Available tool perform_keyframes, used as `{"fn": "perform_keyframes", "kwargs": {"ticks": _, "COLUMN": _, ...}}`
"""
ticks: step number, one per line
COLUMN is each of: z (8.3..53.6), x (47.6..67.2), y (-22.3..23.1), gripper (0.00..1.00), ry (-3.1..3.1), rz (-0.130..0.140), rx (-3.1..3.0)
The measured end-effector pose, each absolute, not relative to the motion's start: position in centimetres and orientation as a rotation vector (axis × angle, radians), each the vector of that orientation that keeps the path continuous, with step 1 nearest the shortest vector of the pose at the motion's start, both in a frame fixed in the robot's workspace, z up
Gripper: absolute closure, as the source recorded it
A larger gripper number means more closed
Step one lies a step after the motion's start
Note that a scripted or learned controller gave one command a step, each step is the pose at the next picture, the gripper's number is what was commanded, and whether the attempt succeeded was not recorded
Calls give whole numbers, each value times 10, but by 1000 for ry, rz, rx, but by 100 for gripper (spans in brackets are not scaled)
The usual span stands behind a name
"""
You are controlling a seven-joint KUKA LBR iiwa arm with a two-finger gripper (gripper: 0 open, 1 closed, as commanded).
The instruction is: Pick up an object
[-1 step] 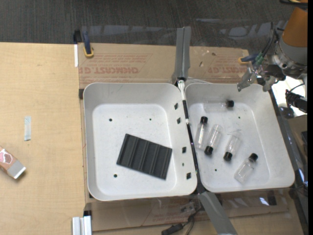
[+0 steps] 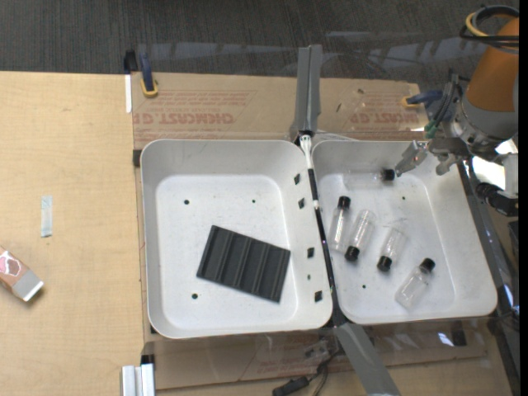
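Several clear vials with black caps lie in the right bin (image 2: 462, 304): one (image 2: 341, 219) near its left wall, one (image 2: 358, 234) beside it, one (image 2: 391, 247) in the middle and one (image 2: 415, 283) toward the front right. A small black-capped piece (image 2: 386, 174) lies near the bin's back. A black ribbed slab (image 2: 244, 263) lies flat in the left bin (image 2: 165, 221). My gripper (image 2: 424, 163) hangs over the right bin's back right corner, open, with nothing between its fingers. Its left fingertip (image 2: 399, 168) is just right of the black-capped piece.
A metal bar (image 2: 308, 89) runs back from the seam between the bins. Cardboard (image 2: 214, 106) lies behind them, with clamps at its left (image 2: 147, 79) and right (image 2: 417, 100). On the wooden bench to the left are a small grey strip (image 2: 46, 216) and a red and white packet (image 2: 16, 275).
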State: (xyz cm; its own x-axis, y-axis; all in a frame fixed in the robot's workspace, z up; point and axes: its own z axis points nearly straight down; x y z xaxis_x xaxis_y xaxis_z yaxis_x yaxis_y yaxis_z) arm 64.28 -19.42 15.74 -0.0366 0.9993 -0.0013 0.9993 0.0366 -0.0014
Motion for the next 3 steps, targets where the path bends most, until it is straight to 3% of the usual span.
{"fn": "perform_keyframes", "kwargs": {"ticks": 1, "z": 135, "x": 659, "y": -129, "gripper": 0, "ry": -2228, "rz": 3, "rx": -2214}}
{"fn": "perform_keyframes", "kwargs": {"ticks": 2, "z": 108, "x": 667, "y": -214, "gripper": 0, "ry": -2271, "rz": -29, "rx": -2175}}
{"fn": "perform_keyframes", "kwargs": {"ticks": 3, "z": 198, "x": 656, "y": -222, "gripper": 0, "ry": -2308, "rz": 1, "rx": -2134}}
